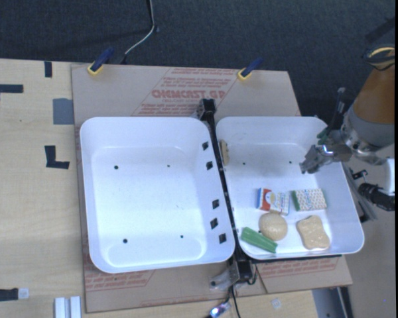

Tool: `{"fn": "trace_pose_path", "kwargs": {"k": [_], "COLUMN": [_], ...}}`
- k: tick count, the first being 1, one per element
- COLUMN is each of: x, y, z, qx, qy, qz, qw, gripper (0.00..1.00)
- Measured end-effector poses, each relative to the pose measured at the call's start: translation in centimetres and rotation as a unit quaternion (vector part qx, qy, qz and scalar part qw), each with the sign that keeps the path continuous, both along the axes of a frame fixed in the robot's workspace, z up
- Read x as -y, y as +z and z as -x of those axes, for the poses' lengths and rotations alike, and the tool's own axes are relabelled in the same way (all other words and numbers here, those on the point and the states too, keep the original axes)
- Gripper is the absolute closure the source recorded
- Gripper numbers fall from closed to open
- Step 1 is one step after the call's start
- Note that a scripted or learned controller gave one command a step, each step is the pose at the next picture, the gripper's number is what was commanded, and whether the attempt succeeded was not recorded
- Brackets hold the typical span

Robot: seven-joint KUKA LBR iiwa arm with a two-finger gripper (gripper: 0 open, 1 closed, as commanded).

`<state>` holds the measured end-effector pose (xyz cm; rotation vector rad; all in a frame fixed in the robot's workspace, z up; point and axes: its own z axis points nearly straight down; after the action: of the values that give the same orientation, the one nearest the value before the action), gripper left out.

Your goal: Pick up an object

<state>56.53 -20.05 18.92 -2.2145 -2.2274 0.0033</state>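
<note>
Objects for picking lie clustered in the near part of the right bin (288,134): a small red, white and blue packet (272,200), a green-and-white patterned packet (309,199) just to its right, a round tan bun-like piece (273,226) nearer the camera, a tan bread-like piece (313,233) to the right of that, and a green bar (259,240) at the near left corner of the group, lying slantwise against the bin's near wall. A small pale item (224,153) sits apart from them at the bin's left wall, farther back.

My gripper (313,161) hangs over the right side of that same bin, near its right wall and farther back than the cluster, well apart from the packets. Nothing sits between my fingers as far as I can see, and I cannot tell whether they stand wide or narrow; they are dark and small against the white floor. My grey arm with its orange band (375,95) comes in from the right.

The left bin (146,191) sits alongside, the two bins touching along a dark middle seam. Both rest on a brown cardboard sheet (179,91) held by two yellow-and-blue clamps (101,59) at its far edge.
</note>
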Motion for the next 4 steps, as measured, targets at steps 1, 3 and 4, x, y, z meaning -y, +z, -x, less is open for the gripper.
{"fn": "trace_pose_path", "kwargs": {"k": [1, 3, 4], "x": [-3.7, -5.6, -1.7], "y": [0.0, 1.6, 7.7], "z": [-5.2, -10.3, -8.3], "qx": [0.002, 0.001, 0.003], "qy": [0.0, -0.002, -0.004], "qz": [-0.0008, 0.0003, 0.0007], "qw": [1.0, 1.0, 1.0], "gripper": [1.0, 0.0, 0.0]}}
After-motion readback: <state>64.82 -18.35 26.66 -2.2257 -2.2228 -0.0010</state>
